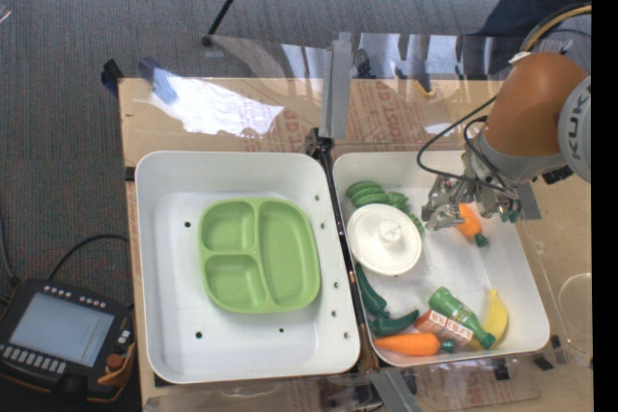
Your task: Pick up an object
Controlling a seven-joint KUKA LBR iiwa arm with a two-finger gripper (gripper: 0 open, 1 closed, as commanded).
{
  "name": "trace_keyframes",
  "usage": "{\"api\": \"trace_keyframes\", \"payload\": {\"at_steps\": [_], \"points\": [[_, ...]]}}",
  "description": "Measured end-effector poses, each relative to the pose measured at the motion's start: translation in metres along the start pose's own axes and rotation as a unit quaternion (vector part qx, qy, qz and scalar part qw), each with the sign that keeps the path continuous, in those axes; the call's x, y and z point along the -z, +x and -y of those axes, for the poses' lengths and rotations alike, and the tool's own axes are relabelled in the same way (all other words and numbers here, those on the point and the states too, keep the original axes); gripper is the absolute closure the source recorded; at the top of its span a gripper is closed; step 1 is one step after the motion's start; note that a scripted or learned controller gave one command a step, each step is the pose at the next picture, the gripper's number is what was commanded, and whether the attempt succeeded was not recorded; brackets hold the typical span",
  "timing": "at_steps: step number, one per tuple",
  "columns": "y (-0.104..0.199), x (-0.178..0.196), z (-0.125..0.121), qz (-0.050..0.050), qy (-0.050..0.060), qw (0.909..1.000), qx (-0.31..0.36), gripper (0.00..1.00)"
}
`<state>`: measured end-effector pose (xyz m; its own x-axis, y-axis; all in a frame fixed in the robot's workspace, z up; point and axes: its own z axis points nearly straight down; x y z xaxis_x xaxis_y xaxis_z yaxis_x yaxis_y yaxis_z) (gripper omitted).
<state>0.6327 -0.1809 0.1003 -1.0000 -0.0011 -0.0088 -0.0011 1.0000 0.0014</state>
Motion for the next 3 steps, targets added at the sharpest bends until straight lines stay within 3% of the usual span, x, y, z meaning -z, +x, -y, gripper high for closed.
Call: {"api": "trace_keyframes", "payload": {"at_steps": [1, 2, 3], "points": [[0.0, -0.001, 0.0, -0.001, 0.0, 1.0, 0.0, 0.0], [-0.001, 0.011, -0.001, 0.002, 0.0, 1.0, 0.001, 1.0], [-0.001, 0.01, -0.001, 0.001, 0.0, 1.0, 0.001, 0.0]]}}
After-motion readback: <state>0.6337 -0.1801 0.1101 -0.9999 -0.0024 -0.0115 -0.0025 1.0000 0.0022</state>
